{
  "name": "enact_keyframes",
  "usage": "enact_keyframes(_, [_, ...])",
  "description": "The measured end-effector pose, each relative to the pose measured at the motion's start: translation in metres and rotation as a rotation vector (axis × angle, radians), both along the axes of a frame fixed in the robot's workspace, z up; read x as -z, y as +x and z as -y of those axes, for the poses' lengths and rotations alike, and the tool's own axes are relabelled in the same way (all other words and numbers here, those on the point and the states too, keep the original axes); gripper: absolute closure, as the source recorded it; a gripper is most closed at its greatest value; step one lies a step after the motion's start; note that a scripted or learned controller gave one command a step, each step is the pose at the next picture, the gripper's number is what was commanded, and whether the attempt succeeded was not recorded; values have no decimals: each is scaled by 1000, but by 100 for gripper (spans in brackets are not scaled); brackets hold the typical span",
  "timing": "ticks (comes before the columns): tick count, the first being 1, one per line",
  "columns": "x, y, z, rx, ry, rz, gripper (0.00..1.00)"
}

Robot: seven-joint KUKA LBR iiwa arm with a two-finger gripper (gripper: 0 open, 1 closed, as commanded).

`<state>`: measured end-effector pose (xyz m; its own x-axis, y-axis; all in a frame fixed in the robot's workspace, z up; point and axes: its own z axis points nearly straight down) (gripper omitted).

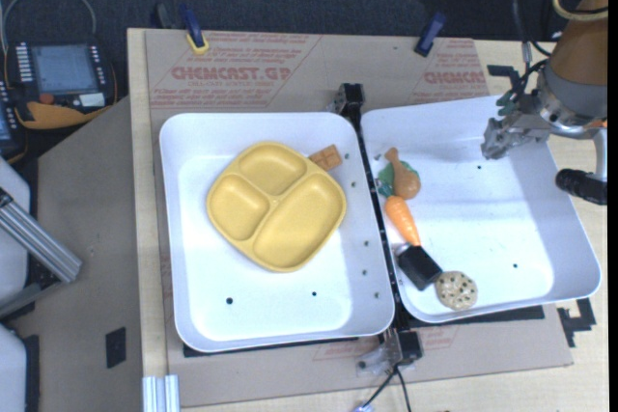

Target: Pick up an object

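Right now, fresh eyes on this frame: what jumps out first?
The big yellow divided plate dominates the left bin, with a small brown block touching its upper right edge. In the right bin, a carrot, a black block and a speckled cookie cluster along the left wall. The gripper hovers at that bin's upper right, away from them.

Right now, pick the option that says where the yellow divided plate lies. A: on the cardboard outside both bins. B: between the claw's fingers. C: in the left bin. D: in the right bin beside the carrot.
C: the yellow divided plate lies flat in the left bin, while the carrot is in the right bin.
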<state>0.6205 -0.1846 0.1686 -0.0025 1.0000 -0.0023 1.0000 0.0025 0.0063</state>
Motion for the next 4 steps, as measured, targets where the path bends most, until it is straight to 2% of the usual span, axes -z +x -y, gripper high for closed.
enact_keyframes(1, [-45, 4, -5, 1, 0, 1, 100])
enact_keyframes(2, [-69, 5, -5, 1, 0, 0, 100])
enact_keyframes(3, [-69, 18, -56, -2, 1, -2, 100])
enact_keyframes(4, [-58, 18, -106, -2, 4, -9, 100])
